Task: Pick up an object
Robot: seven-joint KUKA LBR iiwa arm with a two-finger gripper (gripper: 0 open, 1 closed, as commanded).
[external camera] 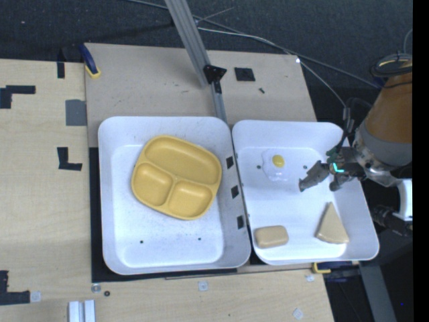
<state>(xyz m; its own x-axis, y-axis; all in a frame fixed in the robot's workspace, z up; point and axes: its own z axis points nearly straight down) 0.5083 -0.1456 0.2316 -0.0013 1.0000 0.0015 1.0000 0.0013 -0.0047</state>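
Objects within reach sit in the right bin (348,136); none is held. Gripper (324,178) hangs over that bin's right half, arm (392,123) coming in from the right edge. Two dark fingers show: one (310,179) angled out toward the bin's middle, the other (337,182) shorter and closer to the wrist. They look spread, with white bin floor visible between them. Nothing pinched.

Working outward from the hand:
- Small clear piece with a yellow spot (275,164): just beside the longer fingertip, on the side away from the arm, slightly up-frame. Closest candidate. Not touching, as far as can be told.
- Tan wedge (332,225): down-frame of the gripper, near, lying flat by the bin's right wall.
- Tan rounded block (271,236): further down-frame and away from the arm, near the bin's front edge, apart from the wedge.
- Yellow divided tray (176,177): well apart, in the left bin (114,180), beyond the wall between bins.

Step, as a judgement: approach/pre-grasp. Height above the floor can't be read from this slant view.

Next move calls for: pick one target, centre the open fingers over it, descend, close. Clear piece needs the smallest shift but looks small and possibly slippery. Wedge offers more body; grip across its flat sides, watch the nearby wall.
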